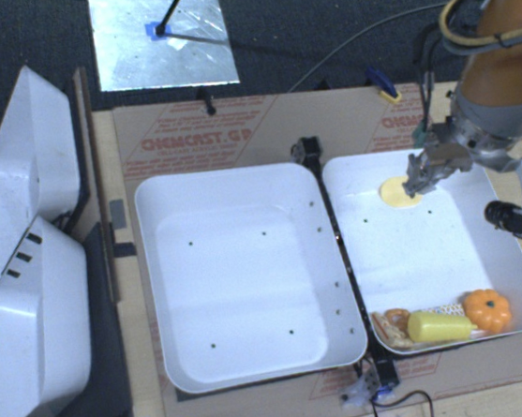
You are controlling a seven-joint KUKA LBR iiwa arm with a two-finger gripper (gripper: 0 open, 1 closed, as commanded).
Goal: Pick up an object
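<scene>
Resting on a cardboard-covered tabletop [232,126], two white bins sit side by side. Right bin [518,261] holds a pale yellow disc [392,193], a pumpkin [487,309] and a yellow block [438,326]. Tool [421,183] at disc; grip state cannot be determined.

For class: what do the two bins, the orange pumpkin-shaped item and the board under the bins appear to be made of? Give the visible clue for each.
Bins: probably moulded plastic, smooth white with a soft sheen and rounded rims. Pumpkin-shaped item: likely toy plastic or foam, given its even orange colour and ribbed shape; the picture leaves it open. Board: cardboard, matte tan with red print.
</scene>
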